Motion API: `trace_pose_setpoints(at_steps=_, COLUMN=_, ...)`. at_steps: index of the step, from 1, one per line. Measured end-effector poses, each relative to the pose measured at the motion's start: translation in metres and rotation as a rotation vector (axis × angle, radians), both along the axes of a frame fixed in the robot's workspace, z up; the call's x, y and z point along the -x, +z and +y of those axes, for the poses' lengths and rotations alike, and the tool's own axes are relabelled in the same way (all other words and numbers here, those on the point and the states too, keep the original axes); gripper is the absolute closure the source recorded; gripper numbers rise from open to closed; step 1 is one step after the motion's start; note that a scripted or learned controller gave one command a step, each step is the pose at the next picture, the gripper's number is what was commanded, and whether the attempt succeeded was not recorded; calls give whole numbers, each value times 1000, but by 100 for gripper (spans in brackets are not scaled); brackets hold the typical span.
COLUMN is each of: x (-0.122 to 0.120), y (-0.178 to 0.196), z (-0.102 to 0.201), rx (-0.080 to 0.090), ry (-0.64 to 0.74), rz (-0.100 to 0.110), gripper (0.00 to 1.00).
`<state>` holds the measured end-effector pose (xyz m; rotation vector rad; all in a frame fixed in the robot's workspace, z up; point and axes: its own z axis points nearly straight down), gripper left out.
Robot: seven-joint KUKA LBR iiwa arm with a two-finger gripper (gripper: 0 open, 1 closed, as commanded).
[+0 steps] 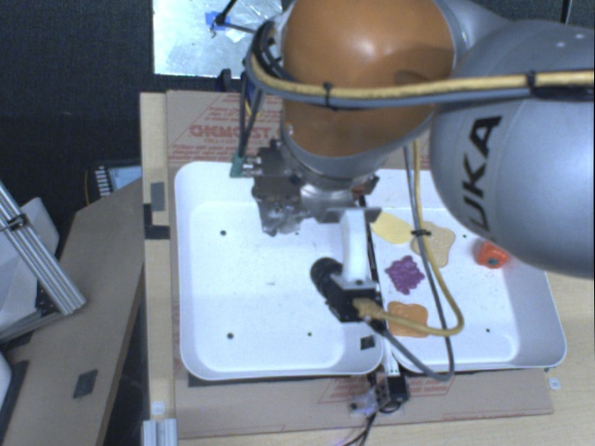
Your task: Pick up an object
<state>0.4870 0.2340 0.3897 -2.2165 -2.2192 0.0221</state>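
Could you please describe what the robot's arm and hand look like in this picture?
The arm is bulky, rounded and smooth grey, with a glossy orange band above the wrist. Black letters reading UKA show on the grey shell. A yellow cable runs across the orange band. The hand below is dull grey metal.

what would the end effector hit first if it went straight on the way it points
Probably the bare white floor of the left bin, toward its far side; the end effector points down over it. Depth is hard to judge at this slant.
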Motion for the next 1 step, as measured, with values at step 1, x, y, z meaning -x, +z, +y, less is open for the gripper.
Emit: trace_pose_setpoints(at_steps=1, x=-56, y=121, z=-43, rx=-10, ry=-5, rz=-29, gripper=100)
